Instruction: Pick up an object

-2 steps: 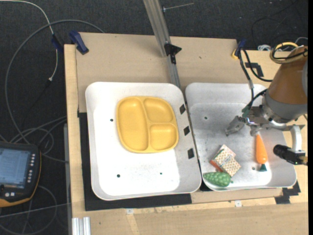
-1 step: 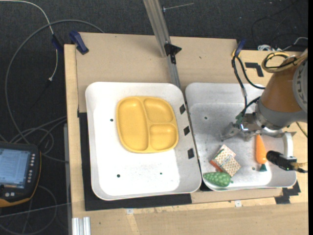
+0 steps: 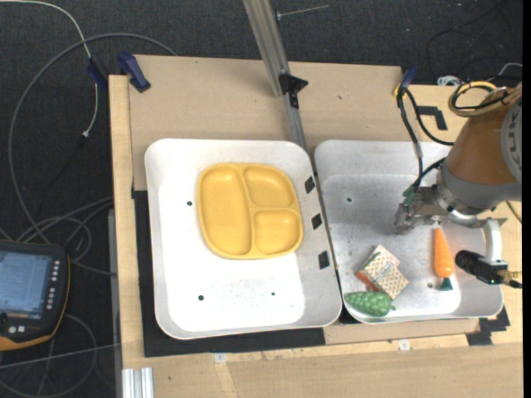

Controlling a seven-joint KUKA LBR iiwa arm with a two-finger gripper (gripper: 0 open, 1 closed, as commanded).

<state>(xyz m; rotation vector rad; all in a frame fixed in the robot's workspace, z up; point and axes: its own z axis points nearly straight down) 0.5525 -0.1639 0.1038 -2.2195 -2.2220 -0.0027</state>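
The right bin (image 3: 357, 177) holds an orange carrot (image 3: 442, 253) with a green tip near its right side. A patterned beige packet (image 3: 385, 271) lies toward the front, with a small red piece (image 3: 370, 282) at its left edge. A green knobbly item (image 3: 368, 304) rests on the bin's front rim. My gripper (image 3: 409, 215) hangs low over the bin's middle, left of the carrot and above the packet, with nothing visibly held. The arm's grey and orange body covers the bin's right part.
The left bin (image 3: 166, 247) carries a yellow divided plate (image 3: 249, 210). A metal pole (image 3: 267, 36) slants down from the top to the gap between the bins. Cables lie on the bench at the back right.
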